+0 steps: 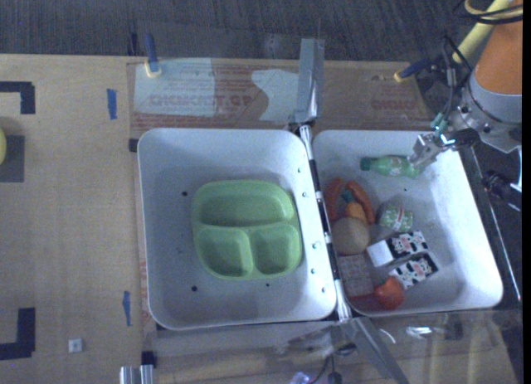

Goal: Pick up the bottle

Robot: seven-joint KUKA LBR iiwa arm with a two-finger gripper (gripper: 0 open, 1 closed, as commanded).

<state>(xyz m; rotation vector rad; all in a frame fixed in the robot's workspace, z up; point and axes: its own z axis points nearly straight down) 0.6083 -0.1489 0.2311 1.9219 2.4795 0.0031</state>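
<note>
Green plastic catches us first: a divided tray [246,227] lies alone in the left bin [162,158], on the pale wooden worktop [66,208]. Moving right, past the metal divider [309,84], the right bin [473,233] holds the clutter — an orange carrot-like piece [353,196] and a tan round one [350,235] near its left wall, two black-and-white cartons [409,255] toward the near side, and a red piece [388,292] at the near edge.

The bottle [388,166] — pale green, lying on its side — rests at the far end of that bin, apart from the other items, its length running left to right. Just beside its right end hangs the gripper [430,148]; whether the fingers are spread or pressed together we cannot tell, since they are too small and blurred here.

We judge the step to be the approach to the grasp. To do it well, we would centre over the bottle's body rather than its end, set the fingers across its narrow width, descend low enough that a round body cannot roll out, and stay off the far wall.
</note>
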